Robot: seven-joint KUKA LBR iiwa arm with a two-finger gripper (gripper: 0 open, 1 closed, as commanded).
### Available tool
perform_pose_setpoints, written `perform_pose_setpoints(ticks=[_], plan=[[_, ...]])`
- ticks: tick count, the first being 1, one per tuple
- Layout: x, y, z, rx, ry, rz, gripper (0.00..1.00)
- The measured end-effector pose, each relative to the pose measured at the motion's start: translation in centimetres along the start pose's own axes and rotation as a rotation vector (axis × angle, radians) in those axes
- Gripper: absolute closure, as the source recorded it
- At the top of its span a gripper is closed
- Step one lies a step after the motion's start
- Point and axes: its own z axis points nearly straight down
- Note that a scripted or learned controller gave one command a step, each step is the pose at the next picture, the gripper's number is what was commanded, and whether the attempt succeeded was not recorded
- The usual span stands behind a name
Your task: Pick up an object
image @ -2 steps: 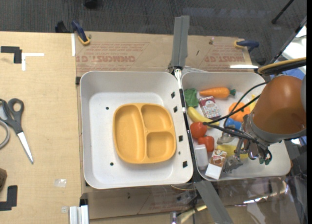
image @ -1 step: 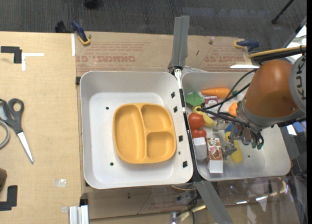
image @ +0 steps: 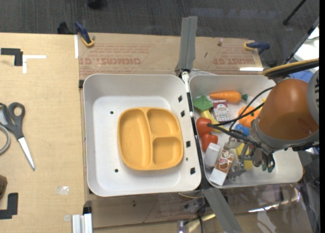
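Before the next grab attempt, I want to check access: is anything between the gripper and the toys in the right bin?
Nothing visible. The gripper hangs low in the right bin, right beside the toy pile, with the brown bottle nearest. The carrot lies farther back.

A yellow tray [image: 151,138] lies in the left bin [image: 96,140]. The gripper [image: 249,158] hangs low over the right bin [image: 289,173], above a bottle [image: 222,165] beside a carrot [image: 225,95].

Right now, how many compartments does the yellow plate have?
3. The yellow plate in the left bin has one long compartment on its left side and two smaller ones on its right, upper and lower.
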Motion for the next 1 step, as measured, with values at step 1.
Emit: perform_pose_setpoints(ticks=[1], plan=[[-11.65, 1.09, -0.10, 0.001, -0.004, 0.131, 0.00]])
